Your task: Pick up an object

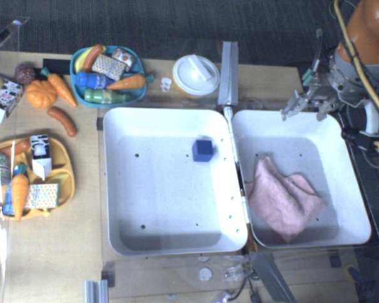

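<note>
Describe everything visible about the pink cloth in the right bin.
The pink cloth is soft, pale fabric, crumpled into a loose, folded heap with creases across it. It lies flat on the floor of the right bin, toward its lower left part, near the wall by the left bin. Nothing rests on it; the gripper is apart from it.

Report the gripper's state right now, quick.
Gripper: open, holding nothing, above the far rim of the right bin; pink cloth and blue cube lie untouched.

Table [82, 257]: pale wood.
Centre: two white bins [170, 232] side by side.
Far edge: blue bowl [88, 100] of toy food, white lid [196, 74].
Left: yellow tray [63, 188], loose carrot [64, 91], sausage [62, 121], pumpkin [40, 95].
</note>
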Available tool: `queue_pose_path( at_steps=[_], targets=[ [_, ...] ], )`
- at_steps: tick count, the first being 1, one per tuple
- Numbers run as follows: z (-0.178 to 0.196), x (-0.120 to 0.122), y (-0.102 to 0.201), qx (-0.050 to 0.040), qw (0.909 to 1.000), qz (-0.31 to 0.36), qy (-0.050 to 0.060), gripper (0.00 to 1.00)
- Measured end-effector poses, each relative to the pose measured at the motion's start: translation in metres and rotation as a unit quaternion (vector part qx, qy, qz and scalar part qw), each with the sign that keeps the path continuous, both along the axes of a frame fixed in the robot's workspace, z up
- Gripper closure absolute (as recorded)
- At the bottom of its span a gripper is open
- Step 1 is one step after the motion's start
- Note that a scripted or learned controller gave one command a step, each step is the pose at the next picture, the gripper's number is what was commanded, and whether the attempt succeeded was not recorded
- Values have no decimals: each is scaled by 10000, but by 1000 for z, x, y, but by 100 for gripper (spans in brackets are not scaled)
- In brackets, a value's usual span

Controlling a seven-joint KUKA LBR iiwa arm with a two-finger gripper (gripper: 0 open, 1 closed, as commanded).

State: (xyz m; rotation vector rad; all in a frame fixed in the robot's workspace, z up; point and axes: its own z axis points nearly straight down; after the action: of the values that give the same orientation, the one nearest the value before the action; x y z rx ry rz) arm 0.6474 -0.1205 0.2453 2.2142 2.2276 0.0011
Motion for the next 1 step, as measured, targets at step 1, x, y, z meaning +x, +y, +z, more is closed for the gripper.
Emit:
queue_pose_path(
  at_steps=[1],
  targets=[
    [-116,-18,12,1,10000,-87,4,0]
  ],
)
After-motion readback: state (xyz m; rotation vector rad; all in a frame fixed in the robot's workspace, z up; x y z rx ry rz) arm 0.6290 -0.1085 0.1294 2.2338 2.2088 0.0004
